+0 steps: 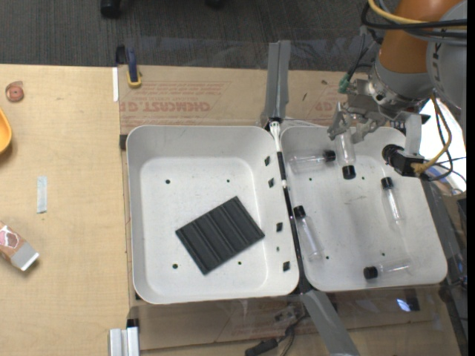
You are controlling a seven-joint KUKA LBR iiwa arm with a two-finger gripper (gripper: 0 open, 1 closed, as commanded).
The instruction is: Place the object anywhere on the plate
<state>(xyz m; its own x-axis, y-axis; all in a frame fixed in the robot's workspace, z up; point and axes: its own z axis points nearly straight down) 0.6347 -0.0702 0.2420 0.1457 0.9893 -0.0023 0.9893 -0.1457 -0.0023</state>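
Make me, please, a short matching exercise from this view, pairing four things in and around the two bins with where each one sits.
Things:
1. dark ribbed plate
2. gripper
3. clear tube with a black cap
4. orange dish

Places:
A. at the view's left edge, on the wooden bench
B. along the left wall of the right bin
C. lying tilted on the floor of the left bin
D. over the far part of the right bin

Pairs: 1-C, 2-D, 3-B, 4-A
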